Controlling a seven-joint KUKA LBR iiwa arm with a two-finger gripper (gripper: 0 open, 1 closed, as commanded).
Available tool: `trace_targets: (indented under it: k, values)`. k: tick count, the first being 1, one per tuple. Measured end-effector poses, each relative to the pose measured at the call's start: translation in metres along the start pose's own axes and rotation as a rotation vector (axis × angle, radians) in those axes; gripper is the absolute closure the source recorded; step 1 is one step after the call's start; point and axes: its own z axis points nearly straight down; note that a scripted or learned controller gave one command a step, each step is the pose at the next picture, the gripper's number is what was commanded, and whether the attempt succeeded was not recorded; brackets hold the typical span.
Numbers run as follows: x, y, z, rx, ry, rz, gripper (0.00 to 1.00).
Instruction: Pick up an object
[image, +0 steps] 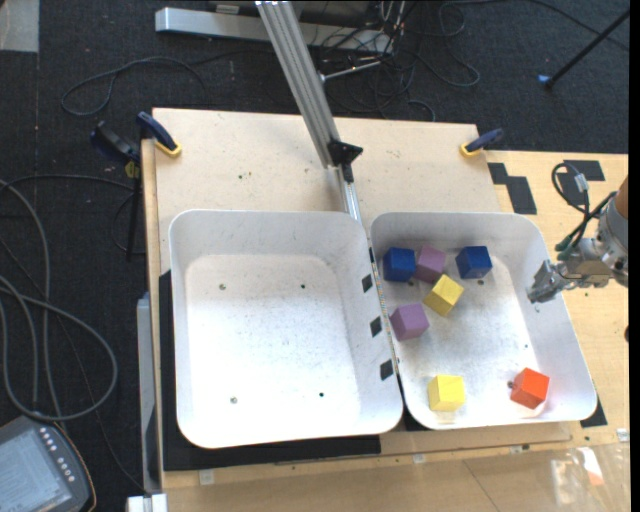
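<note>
The right bin (492, 345) holds several small cubes. Along its far side stand a blue cube (400, 264), a purple cube (431, 263) and a second blue cube (474, 262). A yellow cube (444, 294) and a purple cube (408, 321) lie just in front of them. Near the front are another yellow cube (446, 392) and an orange cube (530, 387). My gripper (543, 284) hangs over the bin's right rim, to the right of the second blue cube, touching no cube.
The left bin (270, 330) sits beside the right one on the wooden bench. A slanted metal rail (305, 80) runs from the top down to the divider between the bins. Clamps (160, 135) hold the board's far corners.
</note>
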Motion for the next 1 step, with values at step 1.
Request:
trace_targets:
  k: [1]
  values:
    - [-0.0008,0.0022,-0.0534,0.000,0.000,-0.002,1.00]
